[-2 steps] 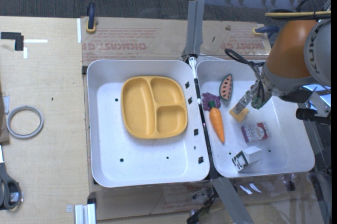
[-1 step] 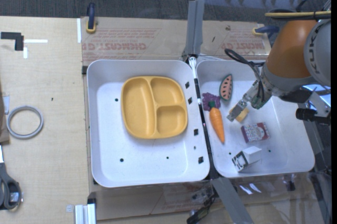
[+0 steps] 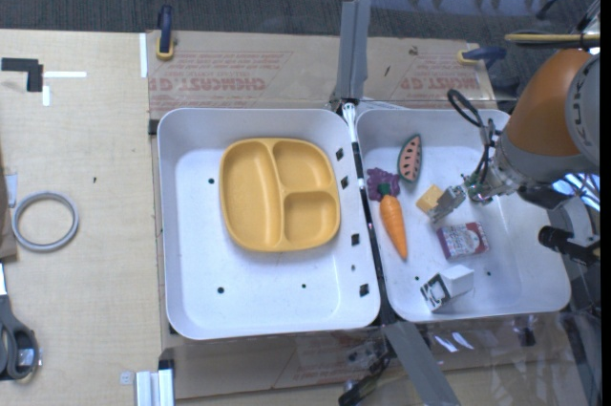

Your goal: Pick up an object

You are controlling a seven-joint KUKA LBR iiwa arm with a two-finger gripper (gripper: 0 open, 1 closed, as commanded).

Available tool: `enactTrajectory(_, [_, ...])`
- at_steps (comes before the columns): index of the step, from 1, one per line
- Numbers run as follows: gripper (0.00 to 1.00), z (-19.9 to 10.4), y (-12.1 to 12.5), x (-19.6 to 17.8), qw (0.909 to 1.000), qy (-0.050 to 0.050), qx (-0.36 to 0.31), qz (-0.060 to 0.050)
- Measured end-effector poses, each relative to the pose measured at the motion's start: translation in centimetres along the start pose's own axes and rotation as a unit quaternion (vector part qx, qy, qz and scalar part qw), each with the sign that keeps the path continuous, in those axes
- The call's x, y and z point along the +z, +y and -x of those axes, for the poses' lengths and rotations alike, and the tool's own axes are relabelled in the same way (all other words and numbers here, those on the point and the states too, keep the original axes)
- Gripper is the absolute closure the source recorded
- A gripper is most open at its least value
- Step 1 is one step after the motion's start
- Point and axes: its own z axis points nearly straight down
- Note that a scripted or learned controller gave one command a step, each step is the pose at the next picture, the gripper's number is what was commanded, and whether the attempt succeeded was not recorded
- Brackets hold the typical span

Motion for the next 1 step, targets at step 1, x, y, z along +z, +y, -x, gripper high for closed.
enactTrajectory(1, [0.00,-2.09,5.52,-0.09,0.9995,-0.001,0.032,0.001])
